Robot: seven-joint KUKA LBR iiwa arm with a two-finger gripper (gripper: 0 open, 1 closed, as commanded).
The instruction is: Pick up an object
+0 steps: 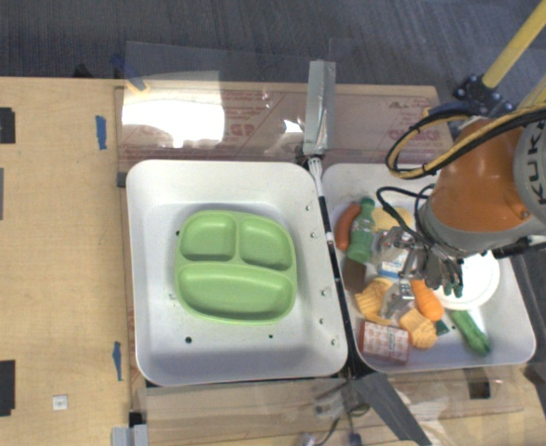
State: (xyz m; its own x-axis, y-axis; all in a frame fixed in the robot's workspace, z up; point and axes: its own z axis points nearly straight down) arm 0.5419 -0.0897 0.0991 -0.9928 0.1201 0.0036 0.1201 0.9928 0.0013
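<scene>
The right bin [517, 340] holds several toy food items crowded together. Among them are a red-orange sausage shape [347, 227], a green bottle [364, 219], a yellow waffle piece [374, 298], an orange carrot-like piece [428, 301], a green cucumber [469, 332] and a red-and-white packet [384, 341]. My gripper [401, 279] hangs low over the middle of this pile, between the waffle piece and the carrot-like piece. The wrist and cables hide what lies directly under it. I cannot see any item lifted off the bin floor.
The left bin [152, 189] carries a green divided plate [237, 265]. A white round disc [475, 282] lies in the right bin beside the wrist. A metal divider post [318, 110] stands behind the bins. The tan bench [41, 277] spreads to the left.
</scene>
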